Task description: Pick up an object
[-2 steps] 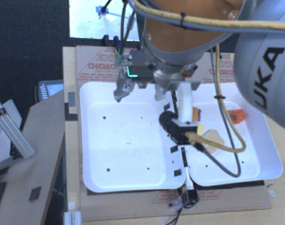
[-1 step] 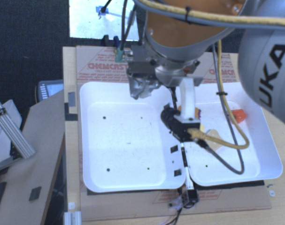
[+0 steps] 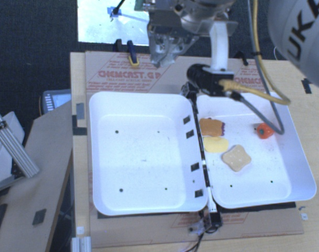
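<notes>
Two white bins (image 3: 143, 156); four food items (image 3: 236, 157), all in the right bin.

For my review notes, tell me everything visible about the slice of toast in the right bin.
The toast slice is a small, pale beige piece with a rounded bread outline and a slightly darker crust edge; it looks like a plastic toy. It lies flat on the floor of the right bin, near the middle. A flat yellow disc lies just up-left of it, its edge touching or nearly touching the toast. The gripper is up beyond the bins, apart from it.
</notes>
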Controlling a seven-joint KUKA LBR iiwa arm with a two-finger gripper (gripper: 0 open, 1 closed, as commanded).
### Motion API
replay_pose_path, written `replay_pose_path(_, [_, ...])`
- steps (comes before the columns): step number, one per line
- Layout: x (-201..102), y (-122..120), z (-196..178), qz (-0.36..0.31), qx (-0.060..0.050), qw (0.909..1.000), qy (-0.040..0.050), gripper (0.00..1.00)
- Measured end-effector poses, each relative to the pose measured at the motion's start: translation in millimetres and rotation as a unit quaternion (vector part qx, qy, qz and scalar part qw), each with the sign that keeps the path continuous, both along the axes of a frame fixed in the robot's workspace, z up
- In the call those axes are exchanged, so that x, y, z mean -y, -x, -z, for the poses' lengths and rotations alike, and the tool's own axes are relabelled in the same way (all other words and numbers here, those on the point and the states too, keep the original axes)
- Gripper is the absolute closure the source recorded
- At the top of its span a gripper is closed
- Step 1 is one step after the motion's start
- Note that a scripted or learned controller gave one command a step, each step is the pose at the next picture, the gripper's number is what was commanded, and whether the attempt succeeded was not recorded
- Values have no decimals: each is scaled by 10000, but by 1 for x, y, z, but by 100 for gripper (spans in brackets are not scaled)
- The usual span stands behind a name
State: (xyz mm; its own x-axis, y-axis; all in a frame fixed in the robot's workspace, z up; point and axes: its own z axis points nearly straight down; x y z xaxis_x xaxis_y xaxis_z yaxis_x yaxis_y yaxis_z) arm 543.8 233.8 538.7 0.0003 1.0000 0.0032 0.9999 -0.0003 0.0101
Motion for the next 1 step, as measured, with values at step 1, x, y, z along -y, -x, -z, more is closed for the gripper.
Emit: replay_pose_path(1, [0, -17, 4, 0, -36, 10000, 13, 100])
